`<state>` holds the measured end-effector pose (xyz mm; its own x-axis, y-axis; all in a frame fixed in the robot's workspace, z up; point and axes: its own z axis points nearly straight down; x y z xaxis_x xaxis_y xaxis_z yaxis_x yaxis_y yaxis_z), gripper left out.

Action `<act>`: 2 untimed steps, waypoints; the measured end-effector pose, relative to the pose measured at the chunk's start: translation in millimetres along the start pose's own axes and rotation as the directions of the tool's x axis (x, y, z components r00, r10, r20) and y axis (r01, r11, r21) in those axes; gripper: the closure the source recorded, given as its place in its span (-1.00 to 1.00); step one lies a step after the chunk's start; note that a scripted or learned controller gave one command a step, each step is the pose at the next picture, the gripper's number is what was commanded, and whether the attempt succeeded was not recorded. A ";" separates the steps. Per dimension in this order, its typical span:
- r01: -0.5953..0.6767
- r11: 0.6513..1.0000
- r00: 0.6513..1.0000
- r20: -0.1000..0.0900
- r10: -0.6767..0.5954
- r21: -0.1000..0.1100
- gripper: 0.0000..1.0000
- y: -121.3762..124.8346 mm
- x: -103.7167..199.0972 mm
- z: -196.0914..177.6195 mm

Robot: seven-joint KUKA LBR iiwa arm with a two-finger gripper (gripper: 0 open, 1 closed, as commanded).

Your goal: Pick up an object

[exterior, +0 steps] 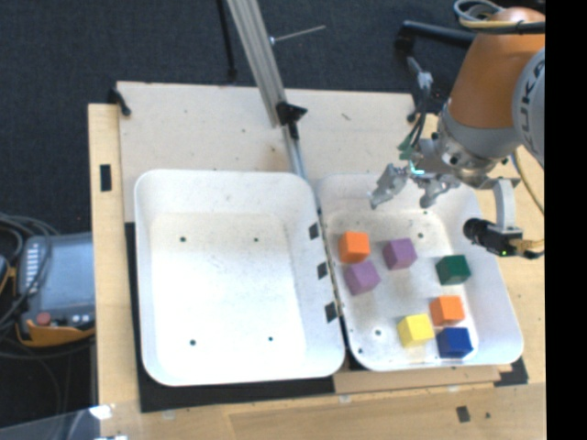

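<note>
My gripper (406, 189) hangs over the back of the right bin (503, 293), its two fingers spread apart with nothing between them. Several small cubes lie in that bin. An orange cube (355, 245) sits nearest, below and left of the fingers. Two purple cubes (398, 253) (361, 276) lie beside it. A green cube (452, 269) rests further right. At the front sit a second orange cube (448, 309), a yellow cube (415, 329) and a blue cube (454, 342).
The left bin (229, 273) stands beside the right one. A slanted metal post (261, 62) rises behind the two bins. A grey device with cables (55, 287) sits off the bench's left edge.
</note>
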<state>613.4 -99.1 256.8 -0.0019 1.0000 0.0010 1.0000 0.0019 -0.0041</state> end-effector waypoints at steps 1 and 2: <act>-0.001 1.000 1.000 0.000 0.001 -0.005 -1.00 0.8 0.0 -2.6; -0.005 1.000 1.000 0.002 0.005 0.002 -1.00 3.7 -4.0 59.7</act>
<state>616.9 -103.0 197.0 0.0030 1.0000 -0.0015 1.0000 -0.0030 -0.0059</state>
